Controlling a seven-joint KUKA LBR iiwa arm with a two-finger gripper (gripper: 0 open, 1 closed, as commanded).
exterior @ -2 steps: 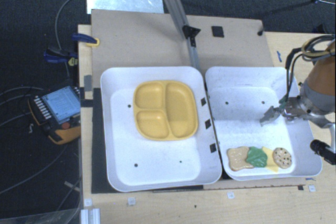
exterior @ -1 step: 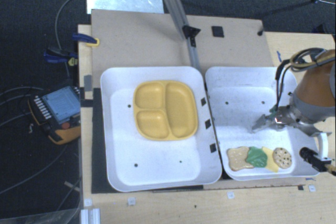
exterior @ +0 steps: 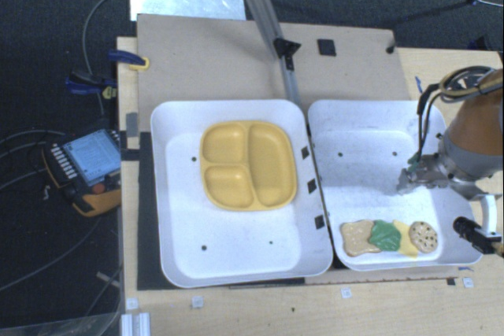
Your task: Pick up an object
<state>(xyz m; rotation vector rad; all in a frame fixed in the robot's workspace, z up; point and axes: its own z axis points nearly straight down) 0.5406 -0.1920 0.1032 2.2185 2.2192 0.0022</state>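
Just flat toy food (exterior: 390,237), right bin (exterior: 358,145)

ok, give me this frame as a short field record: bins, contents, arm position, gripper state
left bin: holds a yellow divided plate, three compartments, lying flat
right bin: toy food in a row along its near edge
toy food, left to right: tan bread slice, green leaf, yellow piece, cookie
arm: reaching in from the right, over the right bin
gripper: above the bin floor, clear of the food row
gripper fingers: cannot tell
object held: none seen
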